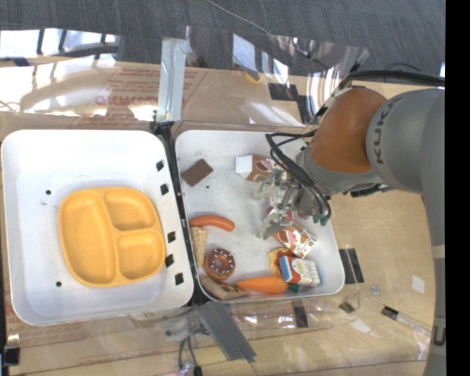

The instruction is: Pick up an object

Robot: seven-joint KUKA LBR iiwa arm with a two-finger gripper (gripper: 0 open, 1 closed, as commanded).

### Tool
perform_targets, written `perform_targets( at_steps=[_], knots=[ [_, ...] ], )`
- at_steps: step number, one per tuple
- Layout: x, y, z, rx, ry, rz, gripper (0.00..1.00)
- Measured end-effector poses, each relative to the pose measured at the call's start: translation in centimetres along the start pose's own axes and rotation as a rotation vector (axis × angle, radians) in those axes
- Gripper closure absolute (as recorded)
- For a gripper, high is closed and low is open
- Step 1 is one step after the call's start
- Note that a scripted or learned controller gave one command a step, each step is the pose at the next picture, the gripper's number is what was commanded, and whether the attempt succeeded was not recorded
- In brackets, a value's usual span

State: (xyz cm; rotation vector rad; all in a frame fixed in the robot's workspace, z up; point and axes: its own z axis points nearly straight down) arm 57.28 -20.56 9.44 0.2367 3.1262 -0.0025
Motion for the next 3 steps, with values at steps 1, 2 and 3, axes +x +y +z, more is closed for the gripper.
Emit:
perform_targets(
  at_steps=[1,2,3],
  knots=[
    [5.2,-1.0,0.0,-0.001,0.003,0.055,0.0],
    [4.8,-0.7,-1.1,-0.002,-0.003,0.045,1.0],
    [2.7,2.8,-16.4,0.0,-0.005,0.224,1.0]
  ],
)
